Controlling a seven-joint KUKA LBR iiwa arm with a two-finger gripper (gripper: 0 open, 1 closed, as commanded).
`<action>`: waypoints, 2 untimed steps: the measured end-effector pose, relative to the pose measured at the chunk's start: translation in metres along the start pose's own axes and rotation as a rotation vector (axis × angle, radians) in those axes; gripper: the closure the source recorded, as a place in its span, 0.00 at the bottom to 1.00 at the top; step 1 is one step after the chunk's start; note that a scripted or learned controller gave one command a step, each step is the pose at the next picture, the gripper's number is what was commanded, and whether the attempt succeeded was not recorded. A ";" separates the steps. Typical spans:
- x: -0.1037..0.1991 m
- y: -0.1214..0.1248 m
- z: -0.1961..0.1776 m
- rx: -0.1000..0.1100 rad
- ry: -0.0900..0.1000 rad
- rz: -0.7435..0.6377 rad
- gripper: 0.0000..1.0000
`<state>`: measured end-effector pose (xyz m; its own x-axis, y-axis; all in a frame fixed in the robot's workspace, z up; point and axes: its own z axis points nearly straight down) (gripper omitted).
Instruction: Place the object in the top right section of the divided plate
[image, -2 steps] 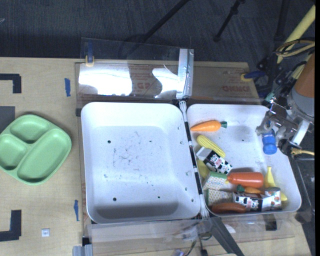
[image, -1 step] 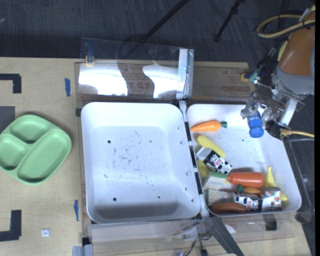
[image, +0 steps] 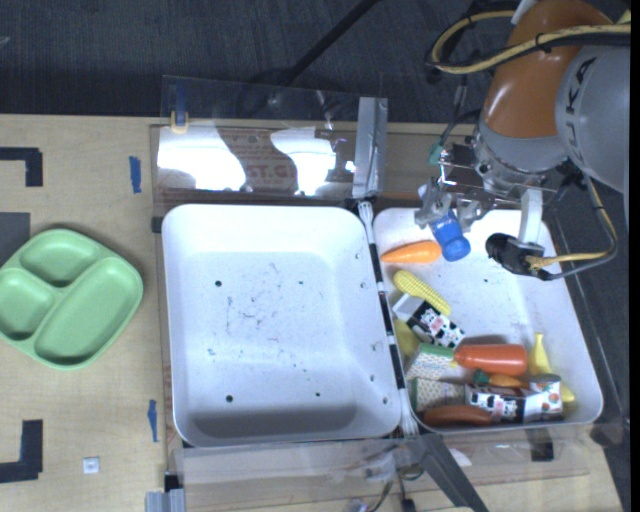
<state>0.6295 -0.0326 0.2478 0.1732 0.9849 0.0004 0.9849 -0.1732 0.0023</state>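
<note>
Toy food pile (image: 490, 380) crowds right bin's (image: 585, 345) near edge. Gripper (image: 447, 228) at far edge, fingers pinching blue cup (image: 453, 241). Green divided plate (image: 65, 297) far across, at tabletop's left edge.

Just below the jaws, an orange plastic carrot (image: 411, 253); lower still, a yellow toy corn cob (image: 421, 291) and red sausage (image: 491, 357); leftward, a shallow white bin (image: 270, 330).

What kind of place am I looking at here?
Probably a robotics lab test bench: a robot arm reaches over two white bins, one piled with toy food, and a green divided plate waits alongside on the wooden surface.
</note>
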 end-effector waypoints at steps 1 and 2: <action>0.066 0.017 0.043 0.002 0.001 -0.584 1.00; 0.111 0.014 0.063 0.002 0.001 -0.742 1.00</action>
<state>0.6631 0.0745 0.1853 -0.5381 0.8429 0.0007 0.8429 0.5381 0.0006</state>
